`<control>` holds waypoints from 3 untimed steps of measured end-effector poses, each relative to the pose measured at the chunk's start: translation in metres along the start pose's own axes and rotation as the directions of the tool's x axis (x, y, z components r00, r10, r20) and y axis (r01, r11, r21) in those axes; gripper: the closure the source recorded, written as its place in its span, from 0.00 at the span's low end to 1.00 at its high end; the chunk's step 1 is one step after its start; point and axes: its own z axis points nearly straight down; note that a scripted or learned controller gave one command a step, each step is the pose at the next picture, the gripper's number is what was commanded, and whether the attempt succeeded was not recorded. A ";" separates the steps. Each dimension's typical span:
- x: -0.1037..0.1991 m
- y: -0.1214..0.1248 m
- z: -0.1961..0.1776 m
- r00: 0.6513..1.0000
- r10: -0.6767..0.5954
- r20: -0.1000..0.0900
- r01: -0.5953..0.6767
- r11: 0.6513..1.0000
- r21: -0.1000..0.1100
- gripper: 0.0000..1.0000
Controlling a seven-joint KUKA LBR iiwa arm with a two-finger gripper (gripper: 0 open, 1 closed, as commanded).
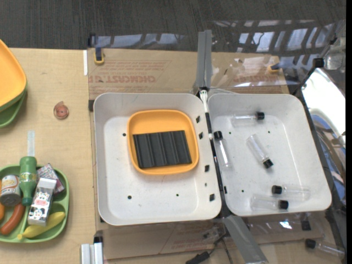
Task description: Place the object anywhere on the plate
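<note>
Left bin (110,202) — holds the orange plate (163,141) at its centre, a dark ribbed mat (163,149) lying on it. Right bin (308,164) — holds clear capped tubes: one far (246,117), one mid (259,152), one along the left wall (220,147), two near-right (291,190), (267,204). Step, as judged: pick not yet begun; next move calls for descending on one tube, likely the mid one, well apart from its neighbours. Finger state: cannot tell, so the tube's place relative to them cannot be given.
</note>
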 end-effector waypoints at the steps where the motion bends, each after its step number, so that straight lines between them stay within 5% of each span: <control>1: -0.014 0.000 -0.001 0.945 -0.327 0.002 0.327 0.945 0.001 1.00; 2: -0.014 0.000 -0.001 0.792 -0.611 0.003 0.611 0.792 0.001 1.00; 3: -0.013 0.000 -0.001 0.792 -0.611 0.003 0.611 0.792 0.001 0.00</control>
